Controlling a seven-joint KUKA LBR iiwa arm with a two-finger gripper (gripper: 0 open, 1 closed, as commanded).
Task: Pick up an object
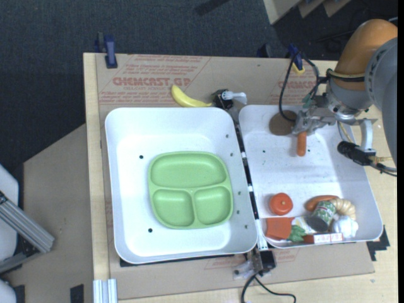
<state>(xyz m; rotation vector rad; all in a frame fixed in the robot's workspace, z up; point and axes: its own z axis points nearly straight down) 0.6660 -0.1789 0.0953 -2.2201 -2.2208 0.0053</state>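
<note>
My gripper (304, 124) hangs over the far part of the right bin (353, 175), reaching in from the right. A small red-orange sausage (302, 145) stands on end directly under it, its top meeting the gripper's tip. I cannot make out whether the sausage is gripped or just beside it. A brown round disc (279, 125) lies just left of the gripper, against the bin's far wall.
At the near end of the right bin are a red tomato (281, 202), an orange block (278, 227), a bread roll (325, 202), a can (323, 215) and a white item (348, 226). A green divided plate (189, 189) lies in the left bin (126, 169). A banana (189, 99) lies behind the bins.
</note>
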